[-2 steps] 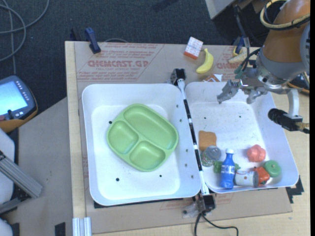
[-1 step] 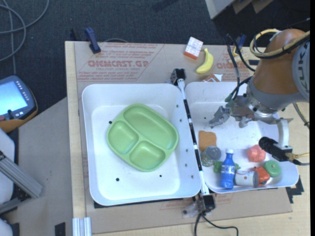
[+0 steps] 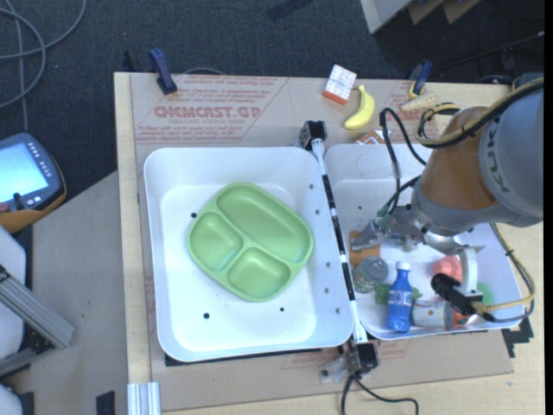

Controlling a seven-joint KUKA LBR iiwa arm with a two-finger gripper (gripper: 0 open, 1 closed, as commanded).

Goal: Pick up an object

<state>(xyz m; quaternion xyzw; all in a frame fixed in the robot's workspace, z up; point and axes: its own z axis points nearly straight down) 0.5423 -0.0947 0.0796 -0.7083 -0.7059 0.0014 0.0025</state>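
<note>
Blue bottle (image 3: 399,297) beneath bent arm (image 3: 484,167)

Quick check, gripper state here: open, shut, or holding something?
Gripper: cannot be told. It is low in the right bin, beside the blue bottle, with nothing visibly held.

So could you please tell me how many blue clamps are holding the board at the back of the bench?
2: one blue clamp at the back-left edge of the board, another at the back-right near the banana. The arm may hide more.
</note>
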